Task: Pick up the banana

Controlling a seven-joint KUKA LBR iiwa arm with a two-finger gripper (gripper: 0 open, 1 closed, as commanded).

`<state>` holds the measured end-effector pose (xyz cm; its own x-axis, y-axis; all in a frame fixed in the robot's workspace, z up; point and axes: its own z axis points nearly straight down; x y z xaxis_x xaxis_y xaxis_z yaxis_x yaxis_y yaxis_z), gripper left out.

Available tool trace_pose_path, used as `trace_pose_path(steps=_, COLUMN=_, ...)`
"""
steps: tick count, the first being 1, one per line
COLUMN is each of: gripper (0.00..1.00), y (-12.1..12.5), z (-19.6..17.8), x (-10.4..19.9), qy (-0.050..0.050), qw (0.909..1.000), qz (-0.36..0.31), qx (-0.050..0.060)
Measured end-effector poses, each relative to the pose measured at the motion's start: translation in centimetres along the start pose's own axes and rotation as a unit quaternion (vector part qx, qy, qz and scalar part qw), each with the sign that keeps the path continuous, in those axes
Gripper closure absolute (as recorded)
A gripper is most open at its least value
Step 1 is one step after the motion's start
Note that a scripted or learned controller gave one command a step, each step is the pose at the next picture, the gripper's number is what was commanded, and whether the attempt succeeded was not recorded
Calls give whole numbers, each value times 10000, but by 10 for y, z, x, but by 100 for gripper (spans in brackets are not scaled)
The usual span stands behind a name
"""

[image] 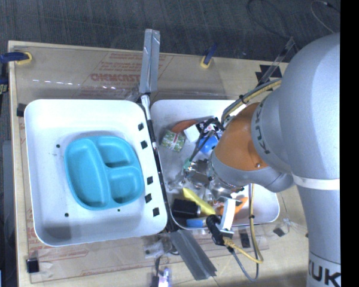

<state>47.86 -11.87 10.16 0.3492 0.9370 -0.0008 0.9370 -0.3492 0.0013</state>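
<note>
The banana [197,200] is a slim yellow piece lying slantwise near the front of the right bin [167,109], partly under the arm's wrist. My gripper [198,178] hangs low over the bin's middle, right above the banana's upper end, its metal parts mixed in with the clutter. The orange band [239,145] and the grey arm cover much of the bin's right half.
The left bin [42,118] holds a blue divided tray [103,171]. In the right bin lie a green-labelled can [173,140], an orange-brown item [182,125], a blue object [207,143], a black block [184,208] and a blue piece [196,222]. A divider wall [151,160] separates the bins.
</note>
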Motion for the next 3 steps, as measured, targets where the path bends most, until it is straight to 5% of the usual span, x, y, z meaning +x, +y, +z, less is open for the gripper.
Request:
trace_pose_path(steps=1, gripper=100, y=2, z=-11, x=1, qy=4, qw=10000, qz=-22, qx=-22)
trace_pose_path(steps=2, gripper=100, y=65, z=-44, x=-27, qy=5, qw=10000, qz=89, qx=28)
trace_pose_path(steps=3, gripper=0, y=65, z=-43, x=-26, qy=7, qw=10000, qz=82, qx=37)
